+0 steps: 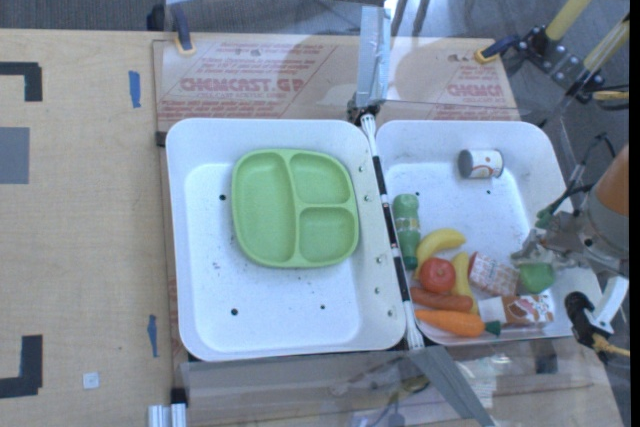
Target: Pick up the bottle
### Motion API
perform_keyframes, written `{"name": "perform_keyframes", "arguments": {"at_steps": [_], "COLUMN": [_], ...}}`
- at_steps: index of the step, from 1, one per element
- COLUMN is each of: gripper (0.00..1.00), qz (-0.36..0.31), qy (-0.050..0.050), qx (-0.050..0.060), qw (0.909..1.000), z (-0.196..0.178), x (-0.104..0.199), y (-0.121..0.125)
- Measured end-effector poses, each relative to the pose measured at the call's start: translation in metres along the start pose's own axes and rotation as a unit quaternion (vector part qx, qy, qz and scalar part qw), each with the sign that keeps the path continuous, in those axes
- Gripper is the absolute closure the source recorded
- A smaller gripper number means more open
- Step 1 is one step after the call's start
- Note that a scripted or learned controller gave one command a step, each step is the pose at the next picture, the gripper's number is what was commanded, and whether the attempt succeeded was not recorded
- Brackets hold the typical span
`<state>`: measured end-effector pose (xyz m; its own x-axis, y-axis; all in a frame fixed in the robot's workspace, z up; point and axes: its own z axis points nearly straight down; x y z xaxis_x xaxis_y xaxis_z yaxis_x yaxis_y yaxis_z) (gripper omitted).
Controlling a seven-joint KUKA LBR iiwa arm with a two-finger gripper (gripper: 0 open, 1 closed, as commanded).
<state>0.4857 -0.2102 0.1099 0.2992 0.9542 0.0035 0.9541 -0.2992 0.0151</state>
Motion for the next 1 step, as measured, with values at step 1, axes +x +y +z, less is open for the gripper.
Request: {"name": "perform_keyframes", "arguments": {"at_steps": [1], "gripper": [1.0], "qz": [0.12], "qy": [-0.003], "qx": [0.008], "qw": [0.9928], "z": [-0.1181], "x": [0.067], "y": [0.0367]}}
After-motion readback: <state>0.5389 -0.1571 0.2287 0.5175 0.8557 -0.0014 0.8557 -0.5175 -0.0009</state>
